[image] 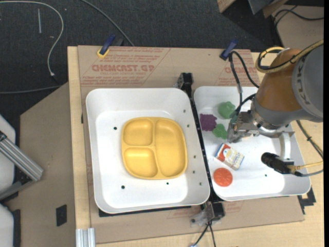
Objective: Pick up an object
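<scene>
Toys lie scattered in the right bin [267, 187], and the lower green piece [220, 131] sits nearest, just left of the gripper [237, 131], with a purple piece [207, 121] further left and a second green one [226, 108] up behind it. I cannot tell how the gripper is set. A clean pick probably means centring over one toy, clear of neighbours; the carton [230, 156] and red disc [223, 177] lie nearer the camera.

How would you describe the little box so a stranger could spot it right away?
Look in the right bin, near its front left. The small box lies just above the orange-red disc. It alone is boxy and white with red and blue print.
</scene>
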Robot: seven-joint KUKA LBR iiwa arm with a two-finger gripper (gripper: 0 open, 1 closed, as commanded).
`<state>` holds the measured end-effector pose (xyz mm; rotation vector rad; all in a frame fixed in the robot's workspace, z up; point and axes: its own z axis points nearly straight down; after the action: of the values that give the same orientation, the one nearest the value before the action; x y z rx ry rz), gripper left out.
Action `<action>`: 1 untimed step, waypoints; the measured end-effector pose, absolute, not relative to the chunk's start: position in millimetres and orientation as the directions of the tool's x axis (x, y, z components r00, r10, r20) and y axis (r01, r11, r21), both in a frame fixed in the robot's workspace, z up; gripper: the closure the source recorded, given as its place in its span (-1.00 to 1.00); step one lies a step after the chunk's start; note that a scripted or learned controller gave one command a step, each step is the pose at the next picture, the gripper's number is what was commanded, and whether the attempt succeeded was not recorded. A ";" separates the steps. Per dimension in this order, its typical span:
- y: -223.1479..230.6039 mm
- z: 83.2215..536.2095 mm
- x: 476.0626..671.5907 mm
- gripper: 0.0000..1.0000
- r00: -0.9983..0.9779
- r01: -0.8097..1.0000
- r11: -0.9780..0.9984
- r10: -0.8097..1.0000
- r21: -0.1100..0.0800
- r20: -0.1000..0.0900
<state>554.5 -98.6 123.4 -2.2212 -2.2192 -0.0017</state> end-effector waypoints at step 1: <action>-95.8 167.3 558.7 1.00 -0.002 1.000 0.002 1.000 0.005 0.000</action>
<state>558.7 -95.8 167.3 -2.2224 -2.2259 -0.0050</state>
